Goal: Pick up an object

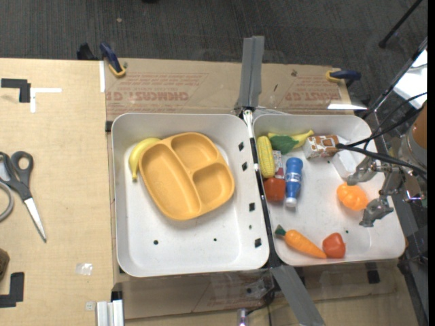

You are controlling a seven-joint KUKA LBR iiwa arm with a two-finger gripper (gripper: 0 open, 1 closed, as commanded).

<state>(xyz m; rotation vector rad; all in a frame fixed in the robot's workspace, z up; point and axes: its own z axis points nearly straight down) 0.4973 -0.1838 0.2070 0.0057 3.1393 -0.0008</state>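
As I look down from my camera above the bench, the largest things I see are two shallow white bins side by side: the left bin (129,250) and the right bin (380,250). The left bin holds a yellow divided plate (187,175) with three compartments, and a banana (139,153) curves along the plate's upper left edge, touching it.

The grey arm reaches in from the right, and its gripper (368,194) hangs over the right side of the right bin. Its two fingers are spread apart, with nothing between them. Just to their left lies a small orange fruit (352,197), close to the fingers but not gripped.

The other toys lie along that bin's left and lower parts. An ear of corn (266,157) lies against the left wall, with a green pepper (291,141) above it and a small brown carton (322,145) further right. A blue bottle (293,180) lies beside a red tomato (274,189). Near the front lie a carrot (303,244) and a red strawberry (334,246), touching.
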